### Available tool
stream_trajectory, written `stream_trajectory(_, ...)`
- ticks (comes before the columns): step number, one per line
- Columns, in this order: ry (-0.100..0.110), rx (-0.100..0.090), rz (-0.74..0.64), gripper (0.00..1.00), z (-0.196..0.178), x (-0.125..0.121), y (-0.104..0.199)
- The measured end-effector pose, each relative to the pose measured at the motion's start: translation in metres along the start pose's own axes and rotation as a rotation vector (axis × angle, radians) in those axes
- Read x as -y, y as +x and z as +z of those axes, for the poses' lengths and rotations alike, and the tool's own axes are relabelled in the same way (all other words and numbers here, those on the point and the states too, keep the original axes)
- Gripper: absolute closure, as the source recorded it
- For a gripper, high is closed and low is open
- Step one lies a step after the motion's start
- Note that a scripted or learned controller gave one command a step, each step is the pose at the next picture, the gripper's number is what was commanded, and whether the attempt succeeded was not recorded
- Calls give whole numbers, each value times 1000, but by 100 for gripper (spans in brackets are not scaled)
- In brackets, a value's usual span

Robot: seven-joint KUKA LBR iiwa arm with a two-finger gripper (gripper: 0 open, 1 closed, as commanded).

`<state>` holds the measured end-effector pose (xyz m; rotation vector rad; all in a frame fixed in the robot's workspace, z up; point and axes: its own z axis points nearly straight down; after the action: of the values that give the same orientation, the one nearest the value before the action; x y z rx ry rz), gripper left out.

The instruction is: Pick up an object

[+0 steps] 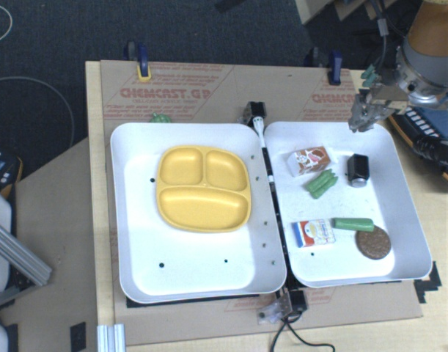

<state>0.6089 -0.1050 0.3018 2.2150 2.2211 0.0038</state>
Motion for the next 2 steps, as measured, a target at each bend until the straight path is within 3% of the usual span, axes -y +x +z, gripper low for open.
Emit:
stream_trajectory(1,12,-5,-3,100,31,41,58)
stream_trajectory(2,11,-7,-7,100,53,88,152)
